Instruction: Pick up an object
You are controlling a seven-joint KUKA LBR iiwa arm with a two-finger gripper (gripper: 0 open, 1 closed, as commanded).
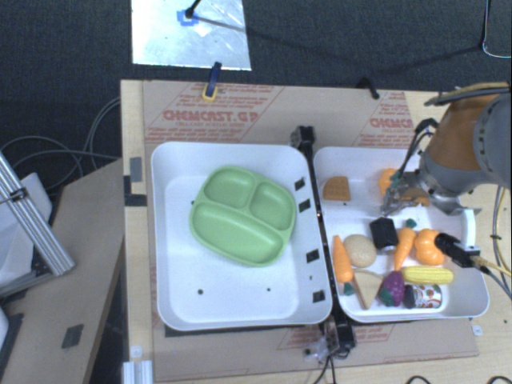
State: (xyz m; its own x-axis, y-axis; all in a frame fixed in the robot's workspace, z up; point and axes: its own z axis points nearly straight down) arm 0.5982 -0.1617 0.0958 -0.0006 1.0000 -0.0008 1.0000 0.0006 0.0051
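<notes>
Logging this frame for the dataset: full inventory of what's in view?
bins: 2, white, side by side on the bench
divided plate: 1, green, left bin
bread slice: 1, tan, right bin, far left corner
carrots: 2, orange, right bin
black block: 1, right bin centre
round bun: 1, beige, beside the left carrot
corn cob: 1, yellow, near edge
grapes: 1 bunch, purple, near edge
can: 1, near right corner
arm: 1, grey and orange, over right bin
gripper: 1, above right bin
</notes>
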